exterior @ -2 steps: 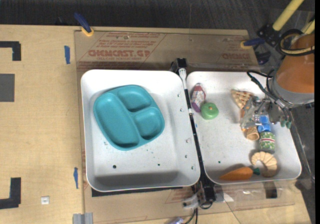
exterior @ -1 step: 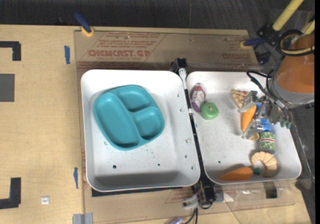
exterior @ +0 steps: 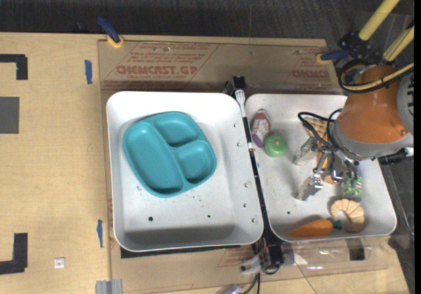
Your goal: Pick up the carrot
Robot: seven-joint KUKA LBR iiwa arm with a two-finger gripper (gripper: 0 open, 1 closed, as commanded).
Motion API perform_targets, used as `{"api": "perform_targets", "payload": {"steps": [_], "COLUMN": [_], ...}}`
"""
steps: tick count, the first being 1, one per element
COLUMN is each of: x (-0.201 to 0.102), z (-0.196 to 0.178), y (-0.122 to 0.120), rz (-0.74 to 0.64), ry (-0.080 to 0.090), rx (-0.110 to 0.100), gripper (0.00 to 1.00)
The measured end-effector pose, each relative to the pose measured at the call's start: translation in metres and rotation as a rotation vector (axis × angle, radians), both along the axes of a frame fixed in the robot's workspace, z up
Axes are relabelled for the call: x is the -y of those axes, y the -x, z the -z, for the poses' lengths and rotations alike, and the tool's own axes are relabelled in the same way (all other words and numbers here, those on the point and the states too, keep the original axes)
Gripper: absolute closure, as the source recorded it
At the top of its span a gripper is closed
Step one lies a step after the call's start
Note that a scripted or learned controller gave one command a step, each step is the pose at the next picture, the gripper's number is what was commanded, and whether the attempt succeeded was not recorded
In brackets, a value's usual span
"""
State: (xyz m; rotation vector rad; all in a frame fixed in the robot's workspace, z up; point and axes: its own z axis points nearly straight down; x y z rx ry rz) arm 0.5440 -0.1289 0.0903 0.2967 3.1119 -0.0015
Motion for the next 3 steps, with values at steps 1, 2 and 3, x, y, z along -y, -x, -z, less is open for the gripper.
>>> {"api": "perform_targets", "payload": {"steps": [1,2,3], "x": [0.059,0.052,0.052], "z": [0.000,0.001,-0.013], "y": [0.025,-0.045,-0.048], "rz": [0.067,0.188,0.185], "ry": [0.000,-0.003,0.000], "rx": [-0.002,-0.001,0.012], "gripper": [0.00,0.00,1.00]}}
